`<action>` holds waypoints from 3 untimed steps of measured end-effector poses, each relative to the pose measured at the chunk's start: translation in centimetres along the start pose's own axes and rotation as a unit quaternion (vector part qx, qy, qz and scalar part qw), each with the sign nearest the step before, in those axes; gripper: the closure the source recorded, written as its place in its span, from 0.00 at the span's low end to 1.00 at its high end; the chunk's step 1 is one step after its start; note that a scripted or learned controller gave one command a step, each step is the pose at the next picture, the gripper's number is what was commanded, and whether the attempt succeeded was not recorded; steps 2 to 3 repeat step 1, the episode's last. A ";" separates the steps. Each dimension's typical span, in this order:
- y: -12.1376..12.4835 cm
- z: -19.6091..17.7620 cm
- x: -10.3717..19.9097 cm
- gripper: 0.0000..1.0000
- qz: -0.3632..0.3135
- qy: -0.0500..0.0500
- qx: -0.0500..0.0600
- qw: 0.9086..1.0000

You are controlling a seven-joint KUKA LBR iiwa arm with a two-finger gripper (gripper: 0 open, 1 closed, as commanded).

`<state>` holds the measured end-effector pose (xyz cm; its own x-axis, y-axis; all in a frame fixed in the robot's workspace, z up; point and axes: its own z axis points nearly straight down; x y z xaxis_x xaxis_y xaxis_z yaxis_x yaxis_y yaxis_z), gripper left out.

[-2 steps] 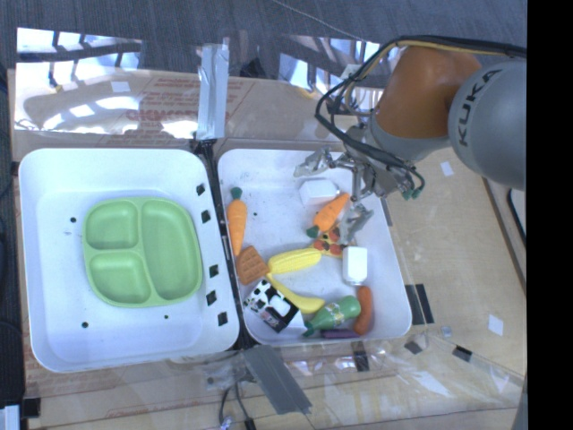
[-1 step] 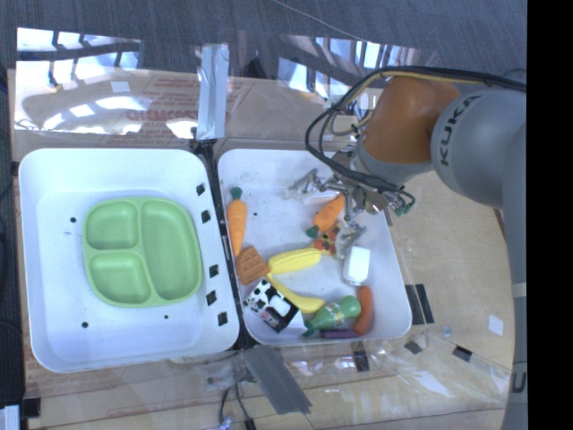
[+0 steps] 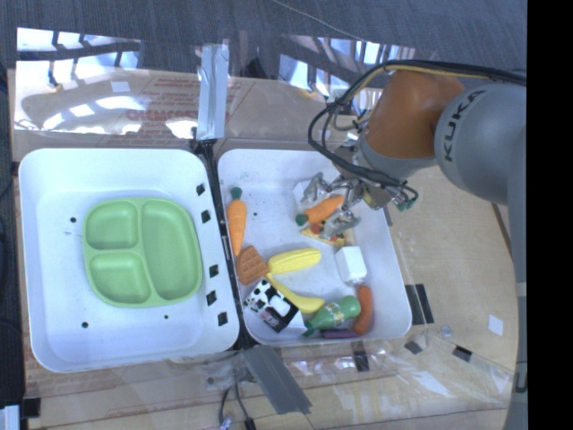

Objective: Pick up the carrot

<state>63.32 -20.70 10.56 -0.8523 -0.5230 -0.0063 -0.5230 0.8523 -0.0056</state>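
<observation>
We found the gripper (image 3: 333, 200) low in the right bin (image 3: 269, 164), its fingers closed around a small orange carrot (image 3: 324, 210). A white block (image 3: 350, 262) and corn cob (image 3: 295, 261) lay just beside. A second, longer carrot (image 3: 236, 226) lay along the bin's left wall. The green divided plate (image 3: 143, 250) sat in the left bin (image 3: 45, 240).

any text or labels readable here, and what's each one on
"KUKA" in dark letters on the grey arm, only partly in view.
Faint reddish print on the clear sheet behind the bins: too blurred to read.
Black-and-white patterned block in the right bin: no legible text.
</observation>
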 end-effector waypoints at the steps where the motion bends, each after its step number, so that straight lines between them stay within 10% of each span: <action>1: 8.3 -7.5 -1.6 1.00 -0.008 -0.001 0.000 1.000; 3: 8.3 -7.5 -1.6 1.00 -0.008 -0.001 0.000 1.000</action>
